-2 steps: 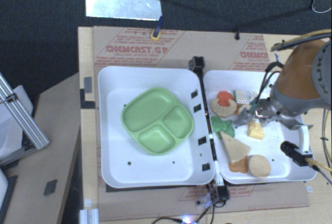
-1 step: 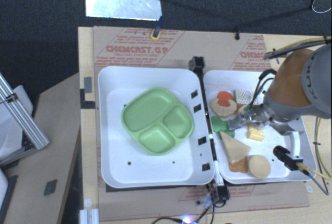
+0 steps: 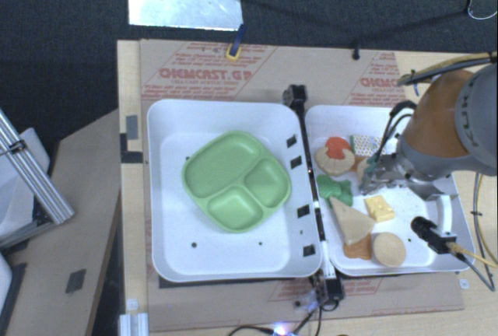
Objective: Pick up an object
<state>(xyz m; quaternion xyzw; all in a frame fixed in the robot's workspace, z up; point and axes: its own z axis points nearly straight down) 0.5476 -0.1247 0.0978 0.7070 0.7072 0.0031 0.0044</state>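
Gripper [image 3: 372,175] on the grey arm is hanging low in the right white bin [image 3: 459,245], right of centre in the frame, beside a yellow cheese cube [image 3: 380,208]; its grasp cannot be told. A green sectioned plastic plate [image 3: 236,180] is lying in the left white bin [image 3: 167,249].

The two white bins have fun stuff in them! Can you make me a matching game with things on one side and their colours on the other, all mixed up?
Things:
1. plate
2. cheese cube
3. round bun
4. small leafy toy

Colours:
A. yellow
B. dark green
C. light green
D. tan

Pairs: 1-C, 2-A, 3-D, 4-B
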